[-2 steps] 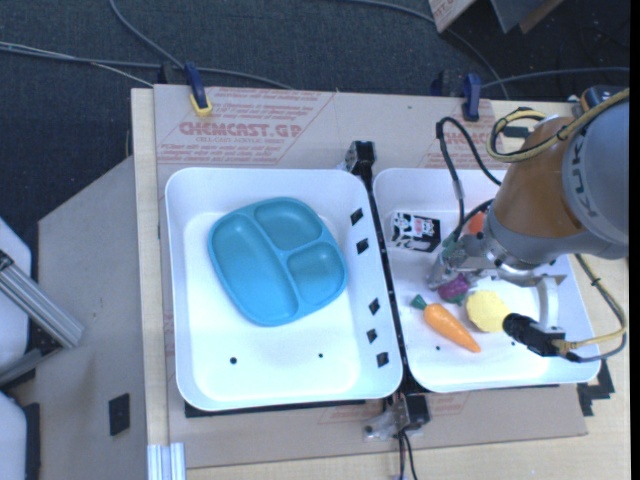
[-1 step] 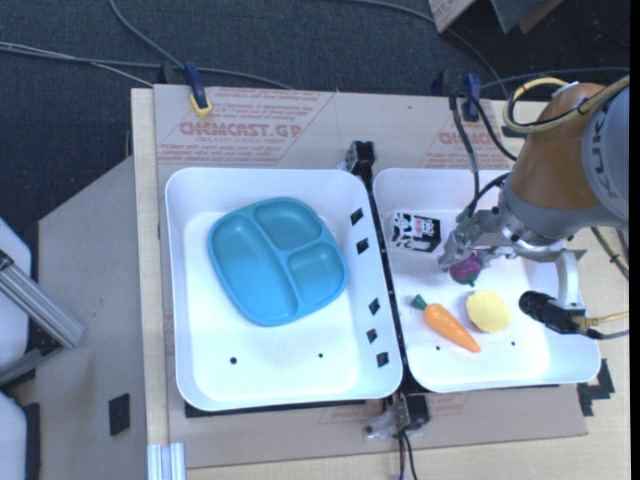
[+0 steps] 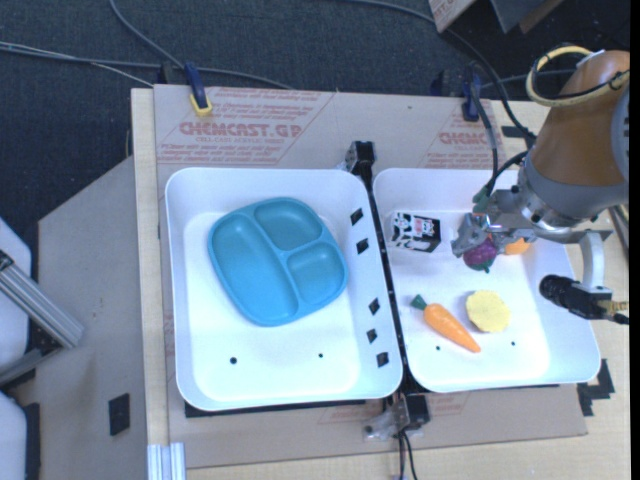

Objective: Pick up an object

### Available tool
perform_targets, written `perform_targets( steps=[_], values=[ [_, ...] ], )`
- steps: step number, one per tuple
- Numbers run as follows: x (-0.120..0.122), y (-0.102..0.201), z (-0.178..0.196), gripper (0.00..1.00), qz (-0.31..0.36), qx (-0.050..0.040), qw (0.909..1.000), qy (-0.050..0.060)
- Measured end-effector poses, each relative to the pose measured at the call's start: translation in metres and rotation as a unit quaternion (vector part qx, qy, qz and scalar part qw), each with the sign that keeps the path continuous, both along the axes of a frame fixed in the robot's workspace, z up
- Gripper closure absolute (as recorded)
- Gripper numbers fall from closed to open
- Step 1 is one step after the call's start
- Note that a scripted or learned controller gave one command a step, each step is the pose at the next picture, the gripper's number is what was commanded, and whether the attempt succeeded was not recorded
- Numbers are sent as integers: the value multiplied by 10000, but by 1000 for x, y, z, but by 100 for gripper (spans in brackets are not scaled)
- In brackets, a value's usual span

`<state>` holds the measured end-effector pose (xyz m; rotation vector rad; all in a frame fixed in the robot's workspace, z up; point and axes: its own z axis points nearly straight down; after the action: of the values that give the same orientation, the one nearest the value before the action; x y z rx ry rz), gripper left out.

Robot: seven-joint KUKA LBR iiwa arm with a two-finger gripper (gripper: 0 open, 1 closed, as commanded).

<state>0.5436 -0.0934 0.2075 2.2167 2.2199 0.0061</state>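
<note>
My gripper [image 3: 480,244] is over the back part of the right bin [image 3: 560,368], reaching in from the right. Between its grey fingers sits a small purple toy [image 3: 482,258], and the fingers are shut on it. A small orange piece [image 3: 516,249] peeks out just right of the gripper. In front of it lie a yellow round toy [image 3: 488,311] and an orange carrot with a green top [image 3: 450,328]. A black-and-white box [image 3: 415,231] lies to the gripper's left, near the bin's back left corner.
The left bin [image 3: 200,368] holds a blue divided plate [image 3: 278,259]. A black divider with clips [image 3: 375,268] runs between the bins. A black fitting [image 3: 570,294] sticks in over the right bin's right rim. The arm's grey and orange body [image 3: 580,138] looms above the back right.
</note>
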Motion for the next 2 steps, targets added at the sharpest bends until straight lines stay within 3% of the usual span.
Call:
perform_targets(
  steps=[1, 2],
  values=[
    [-5, -7, 49, 100, -4, -3, 10000, 1],
    [2, 53, 44, 100, 26, 13, 10000, 34]
  ],
)
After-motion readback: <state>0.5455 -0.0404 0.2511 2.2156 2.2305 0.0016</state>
